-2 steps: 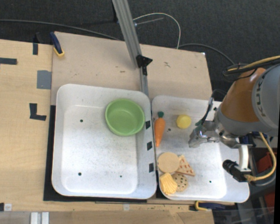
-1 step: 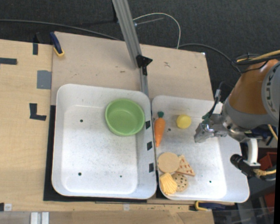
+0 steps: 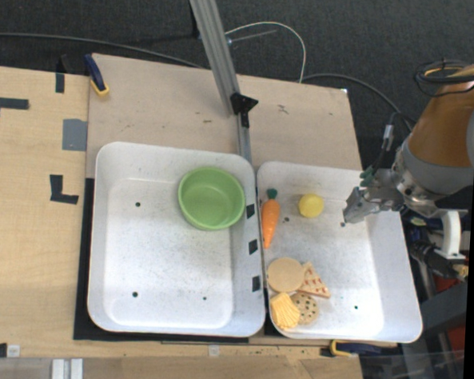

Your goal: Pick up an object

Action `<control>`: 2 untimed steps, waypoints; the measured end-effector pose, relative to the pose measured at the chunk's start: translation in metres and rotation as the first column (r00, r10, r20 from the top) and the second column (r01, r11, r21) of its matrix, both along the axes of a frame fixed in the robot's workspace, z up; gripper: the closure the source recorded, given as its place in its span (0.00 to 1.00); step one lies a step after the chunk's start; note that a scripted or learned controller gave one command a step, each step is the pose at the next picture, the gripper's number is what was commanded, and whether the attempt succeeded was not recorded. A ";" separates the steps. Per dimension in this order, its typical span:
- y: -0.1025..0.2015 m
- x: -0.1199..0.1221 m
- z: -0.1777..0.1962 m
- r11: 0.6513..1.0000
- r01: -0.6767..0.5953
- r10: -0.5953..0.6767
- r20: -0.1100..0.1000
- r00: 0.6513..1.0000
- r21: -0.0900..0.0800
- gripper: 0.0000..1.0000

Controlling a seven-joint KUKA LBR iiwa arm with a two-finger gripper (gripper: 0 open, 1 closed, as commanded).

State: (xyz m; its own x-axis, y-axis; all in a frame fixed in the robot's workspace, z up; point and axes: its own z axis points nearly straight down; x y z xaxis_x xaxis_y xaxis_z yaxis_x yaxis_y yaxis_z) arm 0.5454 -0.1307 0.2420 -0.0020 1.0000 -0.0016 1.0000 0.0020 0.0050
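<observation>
In the camera view we see the gripper (image 3: 354,211) hanging over the upper right part of the right bin (image 3: 389,314), with nothing between its jaws; from this slant we cannot tell whether they stand open or closed.

The nearest candidate for picking is the small yellow ball (image 3: 310,205), lying alone on the bin floor just to the left of the gripper and apart from it. We judge it light and probably smooth; being round, it may roll or squirt out if pinched off-centre, so we would close across its widest part from straight above.

The toy carrot (image 3: 270,219) lies along the bin's left wall, leaf end away from us. It looks stiff and light, best taken across its thicker upper half, though the wall crowds one side.

Near the front of the bin, a round cookie (image 3: 285,274), a pizza-like wedge (image 3: 315,284) and other flat biscuits (image 3: 292,310) overlap in a pile. These look thin and awkward to get under.

In the left bin (image 3: 111,289) sits a green bowl (image 3: 212,197), upright, best gripped by its rim.
</observation>
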 end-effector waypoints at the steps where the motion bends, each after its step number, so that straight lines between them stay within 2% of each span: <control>1: 0.061 0.008 -0.004 1.000 -0.005 0.005 -0.006 1.000 0.003 1.00; 2: 0.111 0.013 -0.012 1.000 -0.005 0.005 -0.008 1.000 0.003 1.00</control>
